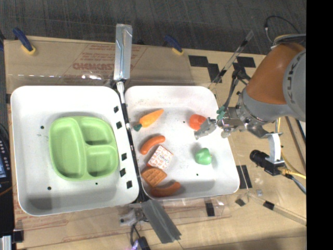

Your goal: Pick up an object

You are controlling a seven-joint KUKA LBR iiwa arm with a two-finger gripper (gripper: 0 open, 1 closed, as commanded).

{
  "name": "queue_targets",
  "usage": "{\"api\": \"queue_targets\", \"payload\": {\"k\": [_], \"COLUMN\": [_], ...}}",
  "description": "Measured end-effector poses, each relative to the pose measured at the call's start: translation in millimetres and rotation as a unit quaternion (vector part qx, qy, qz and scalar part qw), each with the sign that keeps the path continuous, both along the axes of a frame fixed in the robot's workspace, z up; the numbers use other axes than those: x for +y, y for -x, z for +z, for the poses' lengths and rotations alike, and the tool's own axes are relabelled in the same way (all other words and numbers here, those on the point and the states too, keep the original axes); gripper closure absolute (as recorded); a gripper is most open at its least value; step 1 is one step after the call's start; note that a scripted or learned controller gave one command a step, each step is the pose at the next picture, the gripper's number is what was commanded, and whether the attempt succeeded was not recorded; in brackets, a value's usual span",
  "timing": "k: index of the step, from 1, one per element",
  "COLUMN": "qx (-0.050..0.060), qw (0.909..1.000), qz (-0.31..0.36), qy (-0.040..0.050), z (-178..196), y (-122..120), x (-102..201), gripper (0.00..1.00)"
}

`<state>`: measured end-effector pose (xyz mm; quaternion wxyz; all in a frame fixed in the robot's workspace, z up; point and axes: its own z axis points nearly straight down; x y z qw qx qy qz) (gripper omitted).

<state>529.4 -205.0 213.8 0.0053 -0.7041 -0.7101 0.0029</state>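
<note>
White plastic forms both bins; the right bin [223,165] serves as the landmark for this report, and it holds every loose item on the bench. The left bin [23,139] beside it carries a green divided tray [83,147].

Contents of the right bin, 7 items: a carrot [151,117] near its far-left corner; a red-orange tomato-like piece [196,121] toward its right wall; a sausage [152,142] left of centre; a pale patterned block [161,158] just below that sausage; a waffle-like square [154,176] at the near-left, touching a 2nd sausage [165,189] along the near wall; and a green pepper-like piece [203,156] right of centre, apart from the rest.

The gripper [204,130] reaches in over the bin's right wall, its tip beside the tomato-like piece and above the green piece. The slant of the view hides the gap between its tips, so the opening cannot be told; nothing is seen held in it.

Assessment: the task stands at the approach step, with no pick made. The 2 nearest candidates are the tomato-like piece and the green piece. The next move appears to call for centring over 1 of them, descending, and closing squarely. Both look rounded, so an off-centre closure risks squeezing the item aside toward the bin wall.
</note>
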Motion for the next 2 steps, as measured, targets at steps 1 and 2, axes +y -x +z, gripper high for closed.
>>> {"api": "queue_targets", "payload": {"k": [1, 2], "qx": [-0.004, -0.002], "qw": [0.9971, 0.9986], "qz": [0.076, 0.054], "qy": [0.0009, 0.0006], "z": [-114.4, -126.0], "y": [-23.3, -95.4], "x": [68.1, 82.2], "gripper": [0.00, 0.00]}}
